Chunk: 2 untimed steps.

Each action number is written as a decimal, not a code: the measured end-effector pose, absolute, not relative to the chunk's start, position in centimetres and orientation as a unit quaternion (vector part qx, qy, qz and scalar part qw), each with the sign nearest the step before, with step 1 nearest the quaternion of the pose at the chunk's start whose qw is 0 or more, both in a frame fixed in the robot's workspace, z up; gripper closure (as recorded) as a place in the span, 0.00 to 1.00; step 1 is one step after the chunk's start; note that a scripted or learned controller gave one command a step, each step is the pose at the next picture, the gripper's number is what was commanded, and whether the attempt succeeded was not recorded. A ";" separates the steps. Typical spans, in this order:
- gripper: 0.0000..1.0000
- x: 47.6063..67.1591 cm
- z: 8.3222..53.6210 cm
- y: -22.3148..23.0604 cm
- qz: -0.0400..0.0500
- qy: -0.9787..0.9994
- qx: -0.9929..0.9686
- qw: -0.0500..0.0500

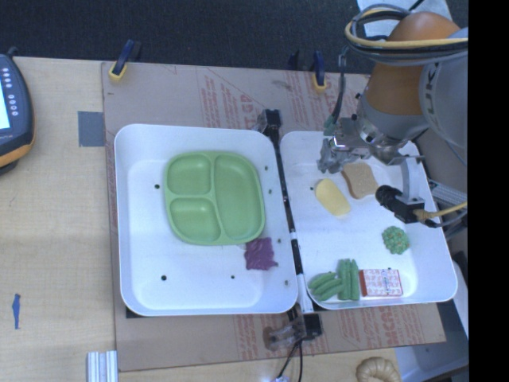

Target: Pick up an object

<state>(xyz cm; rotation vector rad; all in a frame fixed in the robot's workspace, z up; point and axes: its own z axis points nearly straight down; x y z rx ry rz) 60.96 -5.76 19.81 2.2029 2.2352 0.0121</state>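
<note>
My gripper (332,161) hangs over the upper part of the right bin (429,293), under the grey wrist and orange band. Just below it lies a pale yellow rounded piece (332,197). A brown slice of toast (360,181) sits to the gripper's right, partly under the wrist. Lower in the same bin are a small green broccoli floret (395,239), a bunch of green beans (337,282) and a red and white box (382,282). Nothing is visibly held.
The left bin (135,277) holds a green divided plate (215,197) and a small purple item (259,254) near its right wall. A black part of the arm (398,202) reaches over the right bin. A handheld pendant (12,110) lies at the bench's far left.
</note>
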 end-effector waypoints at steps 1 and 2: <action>0.00 60.6 19.2 -6.5 -0.001 0.709 0.706 -0.001; 0.00 61.3 11.1 -12.4 -0.004 0.707 0.707 -0.002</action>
